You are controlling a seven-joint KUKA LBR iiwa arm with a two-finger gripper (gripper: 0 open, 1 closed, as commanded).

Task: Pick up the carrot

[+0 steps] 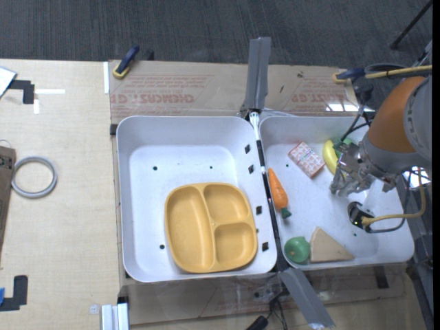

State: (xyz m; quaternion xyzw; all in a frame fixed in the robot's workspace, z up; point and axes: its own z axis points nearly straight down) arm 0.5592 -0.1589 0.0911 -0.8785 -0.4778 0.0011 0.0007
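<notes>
Lying against the right bin's [385, 253] left wall: carrot [277, 189], green end down. Nearby: pink packet [306, 159], banana [331, 156], green ball [298, 249], tan wedge [330, 247]. Well right of carrot: tool [349, 179], finger state unclear. Left bin [137, 184]: yellow plate [210, 227]. Tape roll [31, 177] on tabletop [62, 253].

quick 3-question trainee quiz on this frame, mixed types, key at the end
1. True or false: the carrot lies in the right bin.
2. What sits in the left bin? A) yellow divided plate B) banana C) green apple
3. Which item lies nearest the gripper: the banana, the green apple or the wedge?

Key
1. True; it lies by the divider.
2. A, the yellow divided plate.
3. The banana.
</notes>
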